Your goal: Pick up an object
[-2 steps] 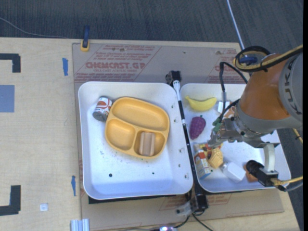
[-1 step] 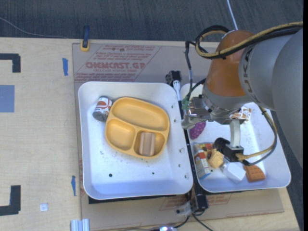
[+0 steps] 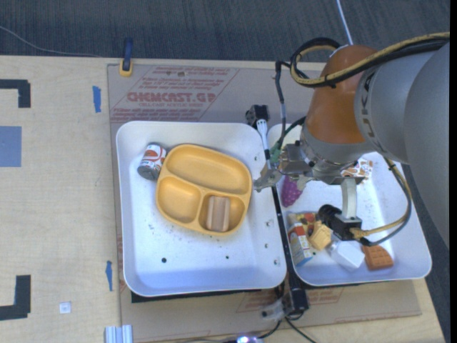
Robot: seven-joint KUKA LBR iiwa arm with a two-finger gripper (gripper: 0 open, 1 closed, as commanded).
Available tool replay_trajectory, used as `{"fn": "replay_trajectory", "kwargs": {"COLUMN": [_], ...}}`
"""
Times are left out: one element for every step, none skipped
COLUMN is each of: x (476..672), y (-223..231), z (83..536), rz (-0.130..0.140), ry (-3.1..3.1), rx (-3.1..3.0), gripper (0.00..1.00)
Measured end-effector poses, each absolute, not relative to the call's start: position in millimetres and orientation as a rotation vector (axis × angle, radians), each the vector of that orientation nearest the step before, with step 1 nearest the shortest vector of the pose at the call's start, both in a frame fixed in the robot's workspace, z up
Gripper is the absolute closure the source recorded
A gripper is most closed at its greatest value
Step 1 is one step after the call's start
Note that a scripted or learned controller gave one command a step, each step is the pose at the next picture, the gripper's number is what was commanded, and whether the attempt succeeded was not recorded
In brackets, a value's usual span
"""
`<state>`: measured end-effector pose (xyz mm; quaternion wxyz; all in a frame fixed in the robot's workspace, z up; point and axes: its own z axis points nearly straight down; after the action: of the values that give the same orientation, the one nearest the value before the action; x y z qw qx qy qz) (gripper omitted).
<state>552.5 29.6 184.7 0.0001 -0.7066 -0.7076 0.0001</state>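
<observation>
My gripper (image 3: 280,171) hangs under the orange-banded wrist, over the divider between the two bins. It sits at the near-left corner of the right bin (image 3: 408,224). A purple object (image 3: 290,190) lies just below and to its right, partly covered by the arm. Nothing can be seen held. Further along the right bin lie a small can (image 3: 300,247), a yellow piece (image 3: 320,237), a white block (image 3: 349,256) and an orange waffle-like piece (image 3: 377,257). The left bin (image 3: 200,271) holds a yellow divided tray (image 3: 203,164) with a tan block (image 3: 218,213) in one compartment.
A crushed drink can (image 3: 151,161) lies beside the tray at the left bin's upper left. A red-and-white packet (image 3: 361,168) peeks out from under the arm. The arm's bulk and its cables cover the upper half of the right bin.
</observation>
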Motion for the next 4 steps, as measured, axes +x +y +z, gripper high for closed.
{"fn": "replay_trajectory", "kwargs": {"x": [525.8,525.8,525.8,527.8], "y": [-23.8,-23.8,-23.8,-30.1], "z": [152.5,152.5,152.5,149.5], "rz": [-0.029,-0.029,-0.029,-0.032], "ry": [-2.228,-2.228,-2.228,-2.227], "rx": [-2.200,-2.200,-2.200,-2.191], "gripper": [0.00,0.00,0.00,0.00]}}
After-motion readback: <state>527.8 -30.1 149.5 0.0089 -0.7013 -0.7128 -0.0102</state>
